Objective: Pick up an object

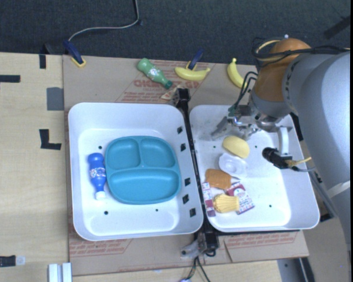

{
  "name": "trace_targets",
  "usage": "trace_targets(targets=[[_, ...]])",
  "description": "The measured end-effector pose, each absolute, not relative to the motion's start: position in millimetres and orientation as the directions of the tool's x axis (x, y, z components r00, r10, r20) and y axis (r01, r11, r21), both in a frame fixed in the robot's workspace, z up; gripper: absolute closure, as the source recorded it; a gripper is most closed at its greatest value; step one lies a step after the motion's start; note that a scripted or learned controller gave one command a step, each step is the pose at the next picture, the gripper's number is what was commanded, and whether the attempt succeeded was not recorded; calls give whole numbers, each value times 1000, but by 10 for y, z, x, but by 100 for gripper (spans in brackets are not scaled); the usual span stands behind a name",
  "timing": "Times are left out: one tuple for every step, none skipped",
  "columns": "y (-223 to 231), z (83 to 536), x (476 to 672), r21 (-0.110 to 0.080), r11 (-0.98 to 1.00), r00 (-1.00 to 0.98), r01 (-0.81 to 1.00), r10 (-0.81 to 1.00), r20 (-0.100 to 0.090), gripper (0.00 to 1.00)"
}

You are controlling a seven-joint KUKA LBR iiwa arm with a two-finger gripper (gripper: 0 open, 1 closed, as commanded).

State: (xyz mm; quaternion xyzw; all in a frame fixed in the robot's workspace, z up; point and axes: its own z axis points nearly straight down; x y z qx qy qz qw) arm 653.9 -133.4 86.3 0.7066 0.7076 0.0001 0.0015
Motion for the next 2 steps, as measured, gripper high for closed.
trace_targets(targets=[[-1082,860,6462,2,2,-2,1000,1000,-2,0],[-1196,864,6350,4,2,-2,1000,1000,-2,0]])
